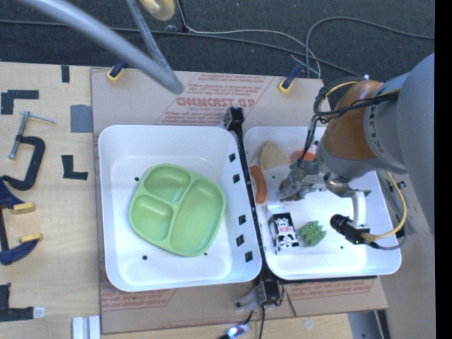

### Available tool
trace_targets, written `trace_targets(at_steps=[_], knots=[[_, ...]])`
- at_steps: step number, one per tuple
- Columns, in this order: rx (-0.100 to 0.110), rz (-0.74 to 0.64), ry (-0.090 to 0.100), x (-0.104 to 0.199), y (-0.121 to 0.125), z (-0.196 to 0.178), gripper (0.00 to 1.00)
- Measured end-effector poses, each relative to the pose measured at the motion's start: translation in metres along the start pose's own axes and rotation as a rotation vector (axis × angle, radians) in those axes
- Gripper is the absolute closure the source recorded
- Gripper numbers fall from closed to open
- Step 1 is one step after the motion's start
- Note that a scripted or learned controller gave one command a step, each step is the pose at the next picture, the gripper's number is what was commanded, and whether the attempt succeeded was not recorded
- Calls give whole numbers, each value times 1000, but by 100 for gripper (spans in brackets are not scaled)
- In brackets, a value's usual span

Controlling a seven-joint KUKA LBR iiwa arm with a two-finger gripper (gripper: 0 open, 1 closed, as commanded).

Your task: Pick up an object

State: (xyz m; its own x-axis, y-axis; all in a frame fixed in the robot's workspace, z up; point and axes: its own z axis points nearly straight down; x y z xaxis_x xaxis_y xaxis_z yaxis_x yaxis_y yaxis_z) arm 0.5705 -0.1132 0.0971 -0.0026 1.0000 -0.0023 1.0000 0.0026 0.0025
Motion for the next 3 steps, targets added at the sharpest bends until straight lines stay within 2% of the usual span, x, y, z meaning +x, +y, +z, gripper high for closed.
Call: trace_targets(at_steps=[3], knots=[[-2, 1, 1, -6, -8, -172, 100]])
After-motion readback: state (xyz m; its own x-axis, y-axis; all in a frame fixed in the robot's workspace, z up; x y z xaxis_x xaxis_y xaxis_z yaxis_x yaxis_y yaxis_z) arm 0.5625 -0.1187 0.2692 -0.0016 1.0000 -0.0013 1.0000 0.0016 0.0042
